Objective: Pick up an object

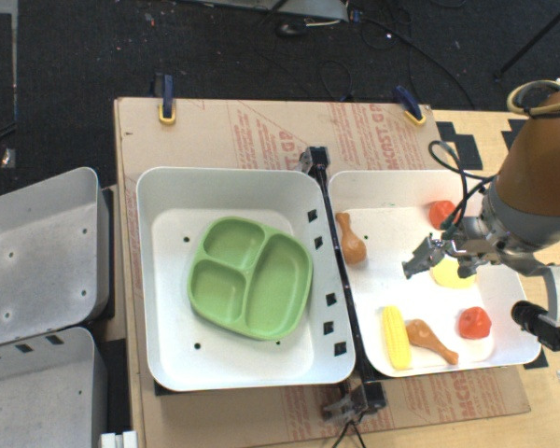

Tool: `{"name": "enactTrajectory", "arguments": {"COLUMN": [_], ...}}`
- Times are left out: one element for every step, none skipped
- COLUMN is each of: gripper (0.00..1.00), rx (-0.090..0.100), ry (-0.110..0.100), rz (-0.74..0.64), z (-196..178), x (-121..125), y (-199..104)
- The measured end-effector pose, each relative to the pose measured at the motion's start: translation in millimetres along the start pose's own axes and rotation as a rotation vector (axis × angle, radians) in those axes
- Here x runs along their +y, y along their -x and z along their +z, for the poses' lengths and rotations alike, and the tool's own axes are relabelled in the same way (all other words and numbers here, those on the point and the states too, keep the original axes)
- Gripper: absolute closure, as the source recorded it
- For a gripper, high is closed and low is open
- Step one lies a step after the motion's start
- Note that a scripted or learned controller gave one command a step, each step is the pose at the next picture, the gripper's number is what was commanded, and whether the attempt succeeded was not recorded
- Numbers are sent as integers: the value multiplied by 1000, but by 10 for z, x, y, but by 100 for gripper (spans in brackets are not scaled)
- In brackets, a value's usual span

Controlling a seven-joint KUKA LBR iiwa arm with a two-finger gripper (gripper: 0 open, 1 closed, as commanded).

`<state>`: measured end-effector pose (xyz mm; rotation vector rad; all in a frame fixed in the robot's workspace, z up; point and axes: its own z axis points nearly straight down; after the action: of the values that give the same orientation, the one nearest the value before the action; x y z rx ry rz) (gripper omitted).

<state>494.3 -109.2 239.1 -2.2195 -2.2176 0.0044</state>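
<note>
The right bin (383, 194) holds several toy foods. A brown drumstick (351, 241) lies by its left wall, and an orange-red piece (441, 214) sits at the back. A yellow corn cob (395, 336), a second drumstick (431, 339) and a red tomato (474, 322) lie along the front. A flat yellow piece (455, 277) rests mid-bin, partly hidden under my gripper (441, 265). The gripper hangs low over that yellow piece, reaching in from the right. Nothing is visibly lifted.
A green divided plate (250, 278) lies in the left bin (168, 203). A black divider (334, 269) runs between the bins. The grey arm with its orange band (532, 171) covers the right bin's far right side. White trays (37, 250) stand off the bench to the left.
</note>
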Motion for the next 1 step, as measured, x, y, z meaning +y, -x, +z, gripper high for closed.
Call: {"name": "enactTrajectory", "arguments": {"gripper": [0], "rx": [1], "ry": [-3], "rz": [1], "z": [626], "x": [-65], "y": [-16]}}
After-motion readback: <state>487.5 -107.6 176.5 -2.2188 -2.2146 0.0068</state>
